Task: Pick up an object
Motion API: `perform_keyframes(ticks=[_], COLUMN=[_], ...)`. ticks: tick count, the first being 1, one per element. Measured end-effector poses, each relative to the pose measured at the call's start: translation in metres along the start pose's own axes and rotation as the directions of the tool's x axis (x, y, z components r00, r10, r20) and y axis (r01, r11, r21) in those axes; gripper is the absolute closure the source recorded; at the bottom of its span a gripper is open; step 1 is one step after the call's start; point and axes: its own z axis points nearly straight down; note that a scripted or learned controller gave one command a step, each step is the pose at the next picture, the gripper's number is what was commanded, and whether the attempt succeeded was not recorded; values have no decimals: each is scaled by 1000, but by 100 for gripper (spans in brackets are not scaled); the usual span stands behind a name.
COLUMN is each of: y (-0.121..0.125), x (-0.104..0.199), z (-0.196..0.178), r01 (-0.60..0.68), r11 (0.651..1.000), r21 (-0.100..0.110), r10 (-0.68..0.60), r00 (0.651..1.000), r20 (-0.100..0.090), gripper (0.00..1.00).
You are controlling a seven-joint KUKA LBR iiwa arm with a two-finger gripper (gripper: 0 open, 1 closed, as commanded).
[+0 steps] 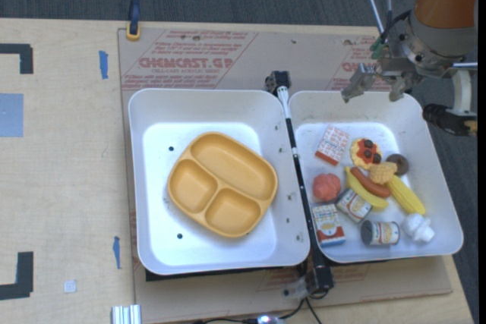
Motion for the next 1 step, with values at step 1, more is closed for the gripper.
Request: perform_keyframes(ticks=[1], y=[-83], x=[-30], z=[68], r01=[-2], r11=[1000], r21=[-1], r10=[2], r00=[1000], r20=[1], gripper=[0])
